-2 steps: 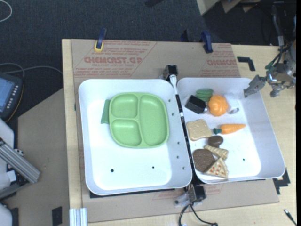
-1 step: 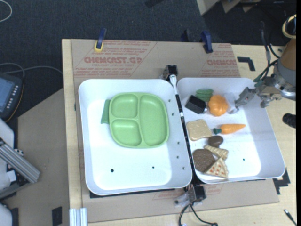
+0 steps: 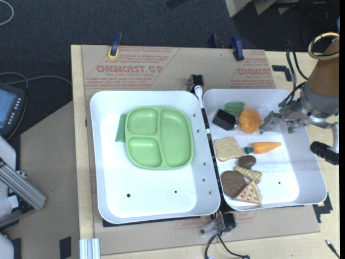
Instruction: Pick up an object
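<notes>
In the camera view, the gripper [image 3: 276,121] was seen over the right bin [image 3: 302,196] with fingers spread and nothing pinched, the orange fruit [image 3: 249,121] lying just left of the fingertips and the carrot [image 3: 264,147] just below them.

There are two white bins on the table [image 3: 81,144]: the left bin [image 3: 108,161] and the right bin [image 3: 302,182].

The left bin holds one green divided plate [image 3: 159,137], which has three compartments.

The right bin holds eight toy food pieces. At 12 o'clock of this bin lie one green piece [image 3: 235,107], one black block [image 3: 224,120] and one orange round fruit [image 3: 249,120]. Near the centre are one carrot [image 3: 265,147] and one slice of bread [image 3: 228,148]. Toward 7 o'clock are one small brown piece [image 3: 247,162], one dark round cookie [image 3: 233,183] and one pizza slice [image 3: 249,193].

Two clamps hold the table's far edge: one yellow clamp [image 3: 114,49] and one blue clamp [image 3: 236,46].
</notes>
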